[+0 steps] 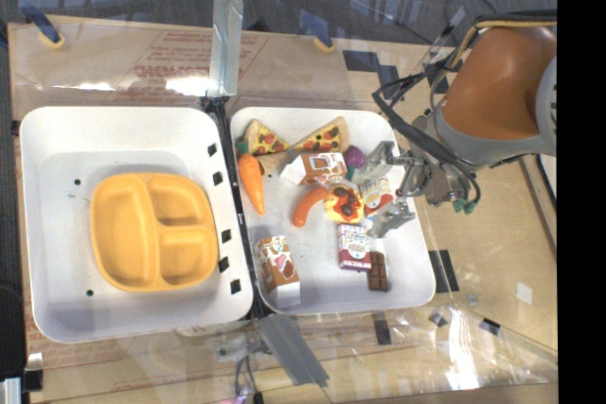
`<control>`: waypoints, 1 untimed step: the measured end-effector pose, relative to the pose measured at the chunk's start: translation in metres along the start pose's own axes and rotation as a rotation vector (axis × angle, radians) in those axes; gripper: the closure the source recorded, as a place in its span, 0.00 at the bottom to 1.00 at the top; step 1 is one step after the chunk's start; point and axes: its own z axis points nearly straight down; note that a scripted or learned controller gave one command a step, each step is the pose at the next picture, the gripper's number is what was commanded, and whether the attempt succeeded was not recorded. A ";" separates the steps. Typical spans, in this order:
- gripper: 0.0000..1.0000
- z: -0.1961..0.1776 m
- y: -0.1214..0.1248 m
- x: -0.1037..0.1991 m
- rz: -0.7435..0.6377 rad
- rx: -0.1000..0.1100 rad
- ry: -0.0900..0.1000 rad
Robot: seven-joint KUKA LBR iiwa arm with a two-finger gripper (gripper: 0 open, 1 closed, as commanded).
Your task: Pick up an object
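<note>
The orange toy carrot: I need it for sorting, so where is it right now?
The orange toy carrot lies in the right white bin, along its left wall, below a pizza slice and left of the orange sausage.

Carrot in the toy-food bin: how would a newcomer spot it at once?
Take the right bin, the one crowded with toy food, beside the bin that bears the yellow tray. Along its left wall, below a pizza slice, lies the carrot. It is plain orange and tapers to a point, unlike the shorter curved sausage to its right.
</note>
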 end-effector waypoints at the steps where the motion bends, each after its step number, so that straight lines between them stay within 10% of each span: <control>1: 0.00 0.140 -0.012 -0.018 0.040 0.001 -0.005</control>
